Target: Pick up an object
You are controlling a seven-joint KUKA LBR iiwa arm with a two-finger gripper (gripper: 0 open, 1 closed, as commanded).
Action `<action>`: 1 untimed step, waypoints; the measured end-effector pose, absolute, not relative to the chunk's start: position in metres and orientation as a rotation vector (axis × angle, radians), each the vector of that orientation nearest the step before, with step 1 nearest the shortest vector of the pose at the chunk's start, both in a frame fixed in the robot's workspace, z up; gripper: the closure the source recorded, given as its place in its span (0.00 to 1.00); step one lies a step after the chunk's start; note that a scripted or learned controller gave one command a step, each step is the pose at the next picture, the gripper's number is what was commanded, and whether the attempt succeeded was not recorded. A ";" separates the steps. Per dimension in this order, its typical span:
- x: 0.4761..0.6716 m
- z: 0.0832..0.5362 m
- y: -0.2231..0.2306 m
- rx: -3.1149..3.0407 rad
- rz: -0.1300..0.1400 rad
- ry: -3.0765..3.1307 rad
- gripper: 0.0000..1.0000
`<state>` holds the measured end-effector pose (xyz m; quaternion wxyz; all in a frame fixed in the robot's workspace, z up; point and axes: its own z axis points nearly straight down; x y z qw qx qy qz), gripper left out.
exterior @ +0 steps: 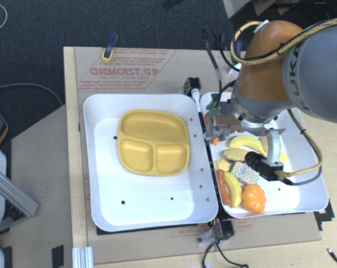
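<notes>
Gripper [218,126] sits low over the far-left corner of the right bin [294,201], just beside the wall it shares with the left bin [152,200]. The wrist housing covers it from above, so we cannot tell how far open it is. We see nothing held in it.

Nearest object: banana [245,143], lying crosswise just right of and nearer than the gripper. A small pale yellow piece [234,154] lies against its near side. Further toward the near edge is a tight cluster:
- checkered piece [247,174]
- small banana [232,183]
- carrot [223,186], running along the left wall
- orange [254,198] at the near end

Most of these look to be touching one another.

The left bin holds a yellow divided plate [153,141], well apart from the arm. Both bins rest on a cardboard sheet [129,66].

Judgement: the step in hand is the approach, with no grasp made yet. We take the banana as the best target, since it is nearest and its far side is free of the cluster.

To do it well:
- Shift right, off the bin wall, so the wall does not block the descent.
- Close across the banana's narrow width near its middle, not along its length.
- Come down straight.
- Lift slowly, because the curved skin may roll out of the grip.
</notes>
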<state>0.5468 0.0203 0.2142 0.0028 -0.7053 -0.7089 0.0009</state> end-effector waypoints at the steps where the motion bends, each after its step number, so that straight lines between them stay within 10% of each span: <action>1: 0.538 0.234 0.046 -2.217 -0.004 -2.227 1.00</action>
